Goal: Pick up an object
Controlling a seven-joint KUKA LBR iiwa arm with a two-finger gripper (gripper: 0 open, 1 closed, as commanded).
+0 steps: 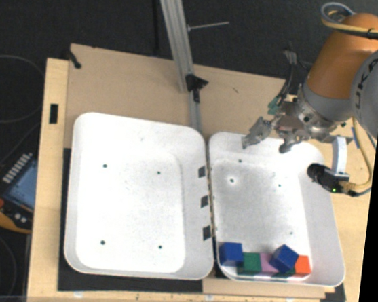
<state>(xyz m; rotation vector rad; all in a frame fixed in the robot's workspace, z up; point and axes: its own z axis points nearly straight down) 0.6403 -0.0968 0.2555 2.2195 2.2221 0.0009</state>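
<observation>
Several small blocks lie along the near edge of the right bin: a blue block, a green block, a pink-purple block, a second blue block and an orange block. My gripper hangs over the far edge of the right bin, well away from the blocks. Its two fingers are spread apart with nothing between them.
The left bin sits beside the right one on the tan bench. A slanted metal rail runs down to the gap between the bins. A black cable fitting hangs at the right bin's right rim.
</observation>
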